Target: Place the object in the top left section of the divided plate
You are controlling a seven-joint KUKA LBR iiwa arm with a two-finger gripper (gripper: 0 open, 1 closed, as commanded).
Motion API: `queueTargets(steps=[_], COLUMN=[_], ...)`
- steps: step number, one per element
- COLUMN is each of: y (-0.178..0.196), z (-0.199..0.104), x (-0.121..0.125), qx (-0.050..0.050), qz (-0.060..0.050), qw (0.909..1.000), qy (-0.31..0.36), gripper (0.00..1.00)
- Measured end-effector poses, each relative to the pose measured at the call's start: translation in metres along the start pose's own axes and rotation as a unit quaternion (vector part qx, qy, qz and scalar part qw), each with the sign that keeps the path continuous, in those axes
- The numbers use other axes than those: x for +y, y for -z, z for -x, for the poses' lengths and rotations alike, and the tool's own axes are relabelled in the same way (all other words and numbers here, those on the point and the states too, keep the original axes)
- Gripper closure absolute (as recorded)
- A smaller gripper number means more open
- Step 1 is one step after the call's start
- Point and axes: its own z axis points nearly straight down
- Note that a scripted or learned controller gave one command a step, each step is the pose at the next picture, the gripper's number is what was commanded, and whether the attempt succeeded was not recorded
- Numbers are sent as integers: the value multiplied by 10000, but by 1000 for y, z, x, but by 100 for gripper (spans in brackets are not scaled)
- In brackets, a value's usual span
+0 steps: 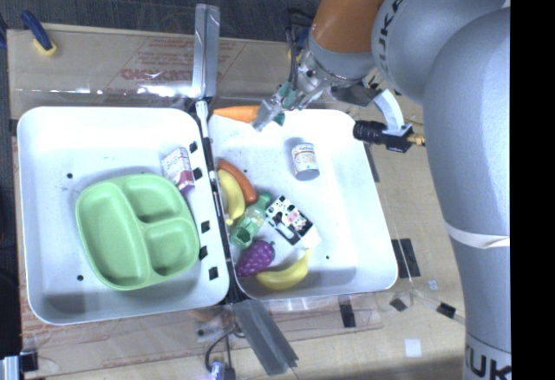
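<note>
The hand (270,114) is hovering at the right bin's (364,196) upper rim, touching a carrot (232,114); whether it is gripping, I cannot tell. The green divided plate (136,231) is sitting in the left bin (43,153).

We are reading the white letters "KU" on the grey arm (451,66), running down its upper casing beside the orange band, and again "KUK" at the lower right of the arm's base, cut by the frame's edge. We are seeing faint red print on the clear sheet (165,62) lying over the bench behind the bins, too blurred to read. The small can (304,160) and the packet (178,167) are carrying labels whose lettering we are not making out.
</note>
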Motion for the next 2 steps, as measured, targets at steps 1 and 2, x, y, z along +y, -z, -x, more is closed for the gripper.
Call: queueTargets(steps=[1, 2], y=[-31, -31], z=[-63, -132], x=[-18, -15], qx=[11, 12], qz=[-18, -29], qw=[9963, 9718], qy=[-860, -2356], gripper=[100, 100])
